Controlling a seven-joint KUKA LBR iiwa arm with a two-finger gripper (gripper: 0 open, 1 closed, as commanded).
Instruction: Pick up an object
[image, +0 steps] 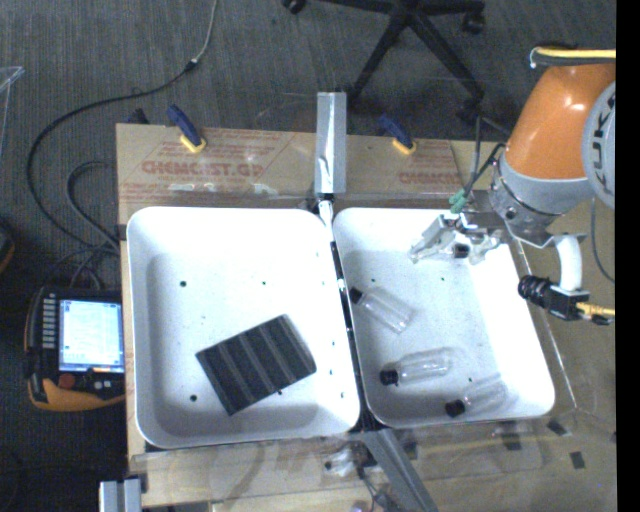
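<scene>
Three clear plastic bottles (385, 308) are lying in the right bin (440, 415), all below and slightly left of the fingers (445, 238), which are hovering spread apart and empty, the nearest bottle's long axis running diagonally.

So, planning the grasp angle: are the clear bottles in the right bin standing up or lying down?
Lying down. All three clear bottles rest on their sides on the right bin floor.

The desk (240, 170) is brown board with 2 blue clamps (185, 127) at its far edge. 2 white bins (140, 300) sit on it side by side, touching, under a grey upright bar (330, 140).
</scene>
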